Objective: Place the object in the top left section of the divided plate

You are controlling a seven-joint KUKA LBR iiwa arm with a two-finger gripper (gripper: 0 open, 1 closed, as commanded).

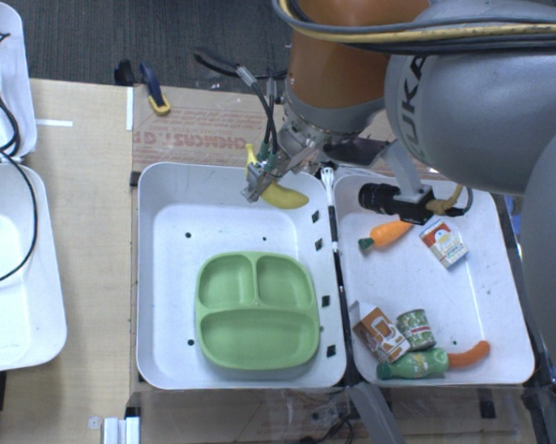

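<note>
1. Looming across the upper right of the frame, the arm (474, 88) with its orange band is closest to the lens and reaches down toward upper centre.
2. Its gripper (260, 175) hangs over the far edge of the left bin (163, 256), just above centre frame.
3. Whether the fingers are parted or clenched cannot be told; they are small and partly merged with the wrist hardware.
4. A banana (284, 197) lies right at the gripper tip, by the left bin's far wall, near the divider between the bins. It touches or nearly touches the gripper, but it is not clear that it sits between the fingers.
5. A green divided plate (257, 311) rests in the lower middle of the left bin, well apart from the banana, with two small sections on its far side and one large section on its near side.
6. The right bin (498, 305) holds a carrot (388, 234) and a small carton (444, 243) toward its upper part.
7. At its lower edge lie a brown box (380, 333), a can (416, 328), a green bottle (415, 365) and an orange sausage-shaped piece (467, 353), clustered together.
</note>
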